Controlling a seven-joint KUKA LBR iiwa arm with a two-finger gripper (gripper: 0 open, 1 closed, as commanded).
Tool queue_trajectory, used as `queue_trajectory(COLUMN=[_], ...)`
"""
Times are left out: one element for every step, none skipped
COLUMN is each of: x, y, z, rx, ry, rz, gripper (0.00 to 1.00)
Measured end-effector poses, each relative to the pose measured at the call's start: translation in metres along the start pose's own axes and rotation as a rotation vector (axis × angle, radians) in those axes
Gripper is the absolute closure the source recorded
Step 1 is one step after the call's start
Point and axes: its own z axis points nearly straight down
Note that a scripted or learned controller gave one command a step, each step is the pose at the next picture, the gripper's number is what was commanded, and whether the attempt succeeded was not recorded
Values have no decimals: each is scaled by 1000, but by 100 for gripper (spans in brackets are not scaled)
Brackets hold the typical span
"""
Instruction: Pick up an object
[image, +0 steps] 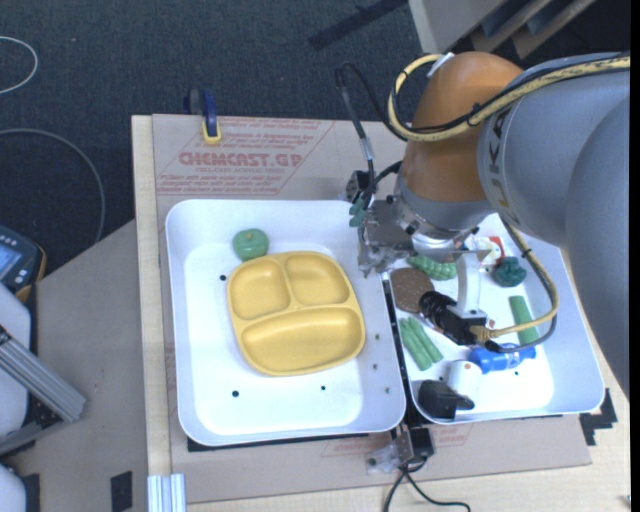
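Note:
My gripper (373, 250) hangs low over the dividing wall between the two bins, near their far end, under the grey wrist with the orange band. Just to its right in the right bin (575, 385) lie a brown disc (407, 288) and a pale green ridged piece (436, 267). To its left, a yellow divided plate (295, 310) lies in the left bin (190, 330), with a small green ball (250, 242) at the plate's far left corner. I see nothing held by the gripper.
The right bin also holds a dark teal lump (510, 270), a green stick (522, 310), a long green ridged piece (420, 342), a blue item (497, 358) and a black-and-white item (450, 395). The arm covers the bin's far part.

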Motion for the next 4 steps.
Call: queue_trajectory(x=[0,0,1,34], y=[1,1,2,-60], z=[-10,-20,-30,-46], rx=[-3,-5,-8,17], ry=[-1,-1,-2,5], rz=[-1,-3,-4,1], gripper=[100,100,100,100])
